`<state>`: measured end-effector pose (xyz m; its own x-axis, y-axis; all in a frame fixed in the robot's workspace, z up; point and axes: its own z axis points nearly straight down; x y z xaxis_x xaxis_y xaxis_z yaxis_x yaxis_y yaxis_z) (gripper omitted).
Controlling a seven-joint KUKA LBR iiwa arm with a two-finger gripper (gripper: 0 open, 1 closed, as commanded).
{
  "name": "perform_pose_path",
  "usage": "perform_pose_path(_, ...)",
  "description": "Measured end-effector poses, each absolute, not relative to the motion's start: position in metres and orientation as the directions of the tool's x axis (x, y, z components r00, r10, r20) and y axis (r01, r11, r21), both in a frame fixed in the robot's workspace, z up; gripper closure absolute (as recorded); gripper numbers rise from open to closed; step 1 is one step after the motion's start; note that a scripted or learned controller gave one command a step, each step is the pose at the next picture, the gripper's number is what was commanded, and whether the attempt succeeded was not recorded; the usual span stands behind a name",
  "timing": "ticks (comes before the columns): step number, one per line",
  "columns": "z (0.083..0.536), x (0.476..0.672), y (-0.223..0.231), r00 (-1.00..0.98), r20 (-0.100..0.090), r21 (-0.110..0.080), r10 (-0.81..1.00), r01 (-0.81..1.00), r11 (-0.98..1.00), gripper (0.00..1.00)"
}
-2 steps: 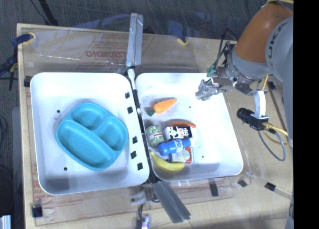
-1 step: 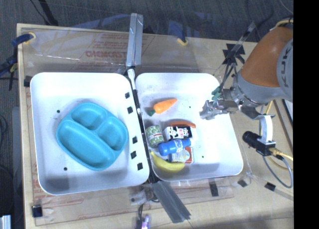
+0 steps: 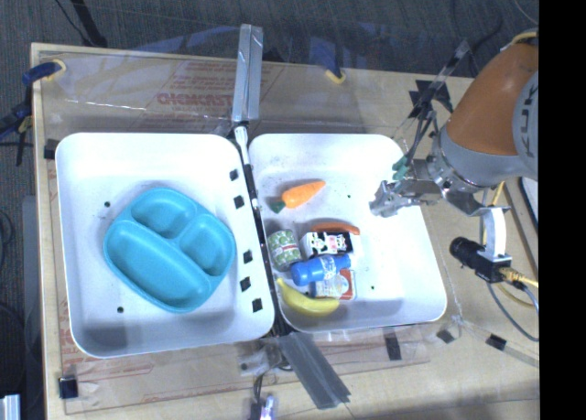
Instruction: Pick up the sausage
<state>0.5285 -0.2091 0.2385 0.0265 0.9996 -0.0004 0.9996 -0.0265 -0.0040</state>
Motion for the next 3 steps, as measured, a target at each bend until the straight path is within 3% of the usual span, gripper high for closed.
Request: perform_pose_path(3, 0.268, 0.530, -0.209, 0.015, -0.001, -0.007, 1.000, 1.000, -0.015, 1.00)
